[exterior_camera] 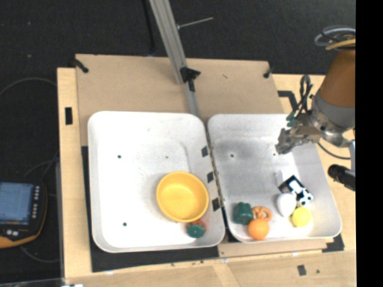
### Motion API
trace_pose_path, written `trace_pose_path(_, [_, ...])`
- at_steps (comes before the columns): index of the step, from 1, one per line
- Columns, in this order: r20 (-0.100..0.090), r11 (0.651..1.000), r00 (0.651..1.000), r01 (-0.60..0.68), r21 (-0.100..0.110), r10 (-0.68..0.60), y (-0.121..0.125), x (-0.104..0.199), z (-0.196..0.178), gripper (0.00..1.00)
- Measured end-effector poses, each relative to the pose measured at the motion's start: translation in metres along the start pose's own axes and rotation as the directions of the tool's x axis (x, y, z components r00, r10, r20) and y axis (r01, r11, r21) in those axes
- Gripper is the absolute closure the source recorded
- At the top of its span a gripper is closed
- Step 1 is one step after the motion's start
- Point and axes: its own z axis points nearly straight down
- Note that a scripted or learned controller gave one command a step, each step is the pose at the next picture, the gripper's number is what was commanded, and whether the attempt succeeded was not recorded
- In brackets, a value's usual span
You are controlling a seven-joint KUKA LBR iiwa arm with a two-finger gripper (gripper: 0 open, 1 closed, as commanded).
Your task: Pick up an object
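Above the right bin (pixel 251 130), the hand (pixel 286 143) hangs, grip state unreadable; best descend squarely over the orange ball (pixel 258 229).

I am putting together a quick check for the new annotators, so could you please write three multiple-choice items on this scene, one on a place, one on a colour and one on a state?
1. Where is the yellow bowl?
A. in the left bin
B. in the right bin
C. on the bench outside the bins

2. What colour is the round fruit at the near edge of the right bin?
A. blue
B. orange
C. black

3. How does the gripper stand?
A. above the right bin, far from the bowl
B. inside the bowl
C. resting on the left bin's floor

Answers: 1 A, the bowl sits in the left bin. 2 B, it is plainly orange. 3 A, it hangs over the right bin's far right part.
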Motion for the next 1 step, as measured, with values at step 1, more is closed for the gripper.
trace_pose_path(1, [-0.001, 1.0, 1.0, 0.001, 0.001, -0.001, 0.0156, 0.0556, -0.0038, 1.0])
